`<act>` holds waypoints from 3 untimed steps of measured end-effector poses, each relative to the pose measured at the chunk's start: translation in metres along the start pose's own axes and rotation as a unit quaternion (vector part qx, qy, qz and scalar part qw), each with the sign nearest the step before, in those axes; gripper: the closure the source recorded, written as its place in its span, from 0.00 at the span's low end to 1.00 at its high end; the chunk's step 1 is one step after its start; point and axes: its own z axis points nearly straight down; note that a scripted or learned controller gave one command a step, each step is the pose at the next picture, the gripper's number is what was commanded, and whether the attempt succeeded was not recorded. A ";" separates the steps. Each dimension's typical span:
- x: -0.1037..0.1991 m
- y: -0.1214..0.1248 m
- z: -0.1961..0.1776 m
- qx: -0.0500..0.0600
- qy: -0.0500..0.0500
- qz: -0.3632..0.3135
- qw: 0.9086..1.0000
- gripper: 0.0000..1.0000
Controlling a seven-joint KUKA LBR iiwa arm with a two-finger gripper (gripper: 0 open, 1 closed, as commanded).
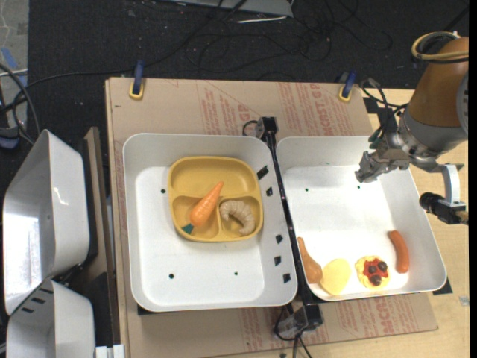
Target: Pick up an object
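My gripper point(368, 171) hangs over the far right part of the right bin point(350, 207), with nothing seen between its fingers. Along that bin's near edge lie an orange-brown drumstick-shaped piece point(308, 260), a pale yellow round piece point(336, 275), a small yellow tart with dark and red bits point(372, 271) and an orange sausage point(400, 250). In the left bin point(149, 267) stands a yellow divided plate point(181, 176) holding a carrot point(206, 203) and a pale shrimp-like piece point(238, 215).
The two bins meet at a black-clipped divider point(277, 200). Both rest on a cardboard sheet point(216, 99) with yellow clamps at the far edge. White containers point(41, 215) stand off the bench at the left.
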 end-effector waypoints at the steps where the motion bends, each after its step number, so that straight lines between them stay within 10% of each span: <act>1: 0.005 -0.003 -0.062 0.000 0.000 -0.001 1.000 1.00; 3: 0.055 -0.004 -0.096 0.003 0.002 -0.003 1.000 1.00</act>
